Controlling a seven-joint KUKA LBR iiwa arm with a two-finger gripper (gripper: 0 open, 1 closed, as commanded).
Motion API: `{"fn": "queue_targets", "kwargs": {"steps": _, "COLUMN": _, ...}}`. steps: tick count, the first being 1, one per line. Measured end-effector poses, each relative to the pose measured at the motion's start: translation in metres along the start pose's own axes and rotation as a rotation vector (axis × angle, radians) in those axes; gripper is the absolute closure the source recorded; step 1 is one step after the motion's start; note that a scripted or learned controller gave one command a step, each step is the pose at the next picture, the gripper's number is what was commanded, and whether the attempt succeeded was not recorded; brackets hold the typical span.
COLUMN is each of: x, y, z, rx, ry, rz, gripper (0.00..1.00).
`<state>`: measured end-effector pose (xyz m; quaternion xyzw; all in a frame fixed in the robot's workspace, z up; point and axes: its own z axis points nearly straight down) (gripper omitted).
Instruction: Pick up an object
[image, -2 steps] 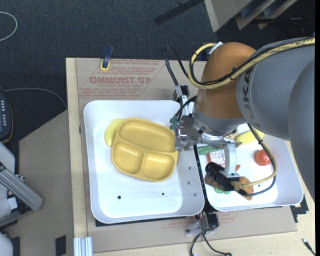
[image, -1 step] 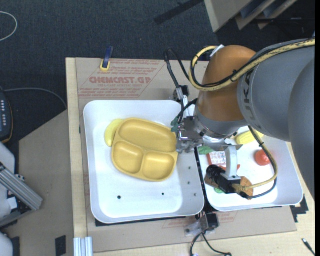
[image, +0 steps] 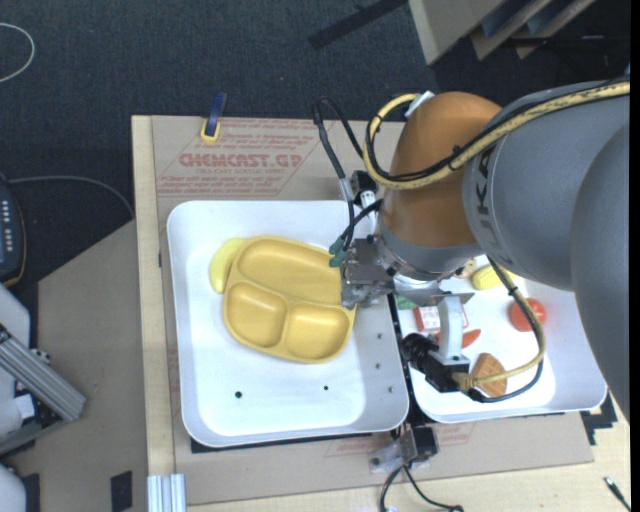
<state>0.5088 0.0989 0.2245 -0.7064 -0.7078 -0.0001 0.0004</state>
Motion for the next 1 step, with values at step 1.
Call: {"fn": "queue_targets", "kwargs": {"steps": 1, "x": -0.0146, "y": 0.0035, "z": -0.0089, "rx": -0.002, "ry": 0.0, "rz": 0.002, "gripper": 1.0}}
